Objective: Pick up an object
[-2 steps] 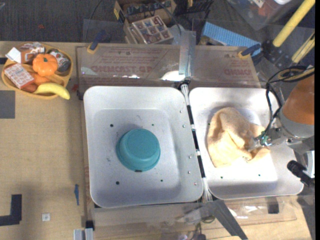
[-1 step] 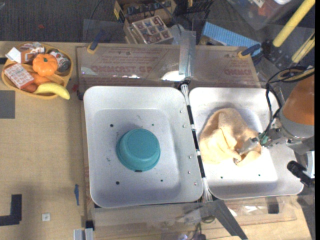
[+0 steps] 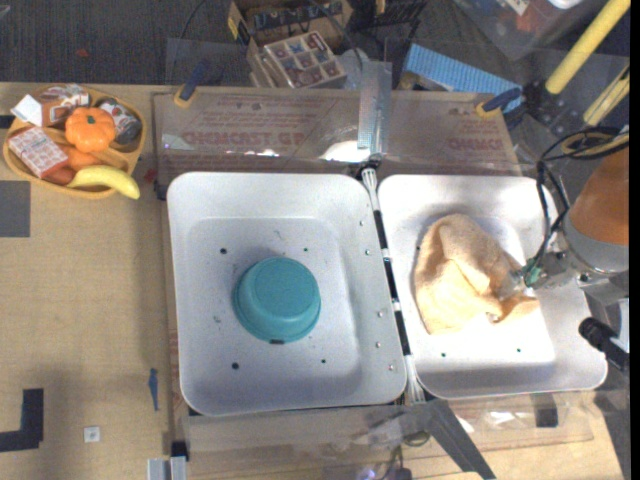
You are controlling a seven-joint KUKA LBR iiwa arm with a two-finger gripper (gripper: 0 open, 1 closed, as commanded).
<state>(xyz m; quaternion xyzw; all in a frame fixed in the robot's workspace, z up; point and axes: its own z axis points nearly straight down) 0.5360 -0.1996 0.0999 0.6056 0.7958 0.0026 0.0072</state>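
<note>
The hand (image 3: 522,278) sits low over the right bin (image 3: 570,368), its tip at the right edge of the cloth (image 3: 458,273); whether it is spread or pinching cannot be told, since the tip is small and blurred against the fabric. The step in hand looks like the grasp on that cloth. To do it well, the arm should bite a raised fold rather than a flat patch, close fully before any lift, and then rise straight up so the fabric drapes free of the bin wall (a slanted pull would likely drag it along the floor and let it slip out). A grip too near the very hem risks taking only a thin edge.

The cloth itself is pale yellow to tan, crumpled into a soft mound with a fold running down its middle, lying in the centre of the right bin with its right-hand edge touching the hand. It should handle limp and light.

Further off, in the left bin (image 3: 200,368), a teal bowl (image 3: 278,299) rests upside down, well apart from the hand. Beyond that, on the worktop's far left corner, stands a basket of toy food (image 3: 72,143).
</note>
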